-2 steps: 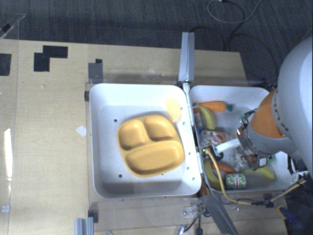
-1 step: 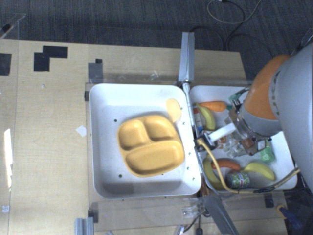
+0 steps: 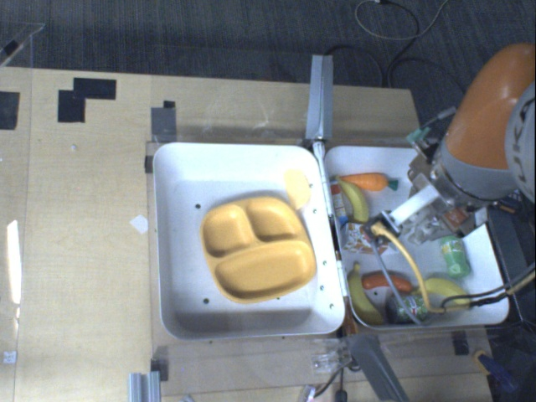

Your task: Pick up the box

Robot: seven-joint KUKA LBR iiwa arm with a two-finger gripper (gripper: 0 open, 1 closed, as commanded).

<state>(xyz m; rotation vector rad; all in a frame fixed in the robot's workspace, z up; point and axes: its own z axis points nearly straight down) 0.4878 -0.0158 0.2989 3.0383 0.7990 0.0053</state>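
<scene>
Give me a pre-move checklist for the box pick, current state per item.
1. Tool over the right bin: ok.
2. Box located: cannot tell; a printed packet-like item lies near the tool, unclear.
3. Anything gripped: cannot tell, the wrist blocks the view.
4. Clutter near the tool: not ok; bananas, carrot and green item crowd it.
5. Yellow cable crossing the bin: not ok, snag risk.
6. Left bin holds the yellow tray: ok, apart from the work.
</scene>
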